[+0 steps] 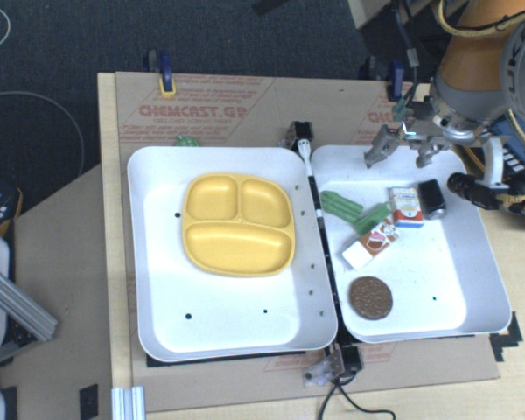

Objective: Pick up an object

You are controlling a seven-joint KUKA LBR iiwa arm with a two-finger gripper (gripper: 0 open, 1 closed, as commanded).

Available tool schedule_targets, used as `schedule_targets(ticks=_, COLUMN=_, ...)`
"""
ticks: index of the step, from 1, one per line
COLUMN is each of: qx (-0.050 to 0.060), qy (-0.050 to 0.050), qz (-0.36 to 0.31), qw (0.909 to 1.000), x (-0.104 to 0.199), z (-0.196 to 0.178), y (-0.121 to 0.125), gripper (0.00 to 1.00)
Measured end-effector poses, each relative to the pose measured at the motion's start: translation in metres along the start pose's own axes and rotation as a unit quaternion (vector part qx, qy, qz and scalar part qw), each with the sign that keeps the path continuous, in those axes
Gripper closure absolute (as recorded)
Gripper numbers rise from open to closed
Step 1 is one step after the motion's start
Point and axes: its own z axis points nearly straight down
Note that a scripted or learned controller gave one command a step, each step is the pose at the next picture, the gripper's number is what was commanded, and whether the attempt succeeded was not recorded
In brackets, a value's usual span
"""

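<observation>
A blue-handled clamp grips the brown board's far edge.

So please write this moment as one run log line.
gripper: open, holds nothing | over right bin far edge | yellow plate in left bin

Fingers apparently spread above right bin

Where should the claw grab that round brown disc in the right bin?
Probably across the disc's rim, coming straight down: it lies flat, round, alone on the right bin floor, so any two opposite edges would do. The claw hangs open above the bin's far edge.
</observation>
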Motion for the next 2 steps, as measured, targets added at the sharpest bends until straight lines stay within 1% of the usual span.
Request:
schedule_targets(ticks=1, qx=0.005, qy=0.001, qz=0.001, qw=1.0000, x=0.007, z=0.119, y=-0.044, gripper=0.00)
schedule_targets(ticks=2, qx=-0.001, qy=0.000, qz=0.001, qw=1.0000, x=0.006, z=0.102, y=-0.040, gripper=1.00)
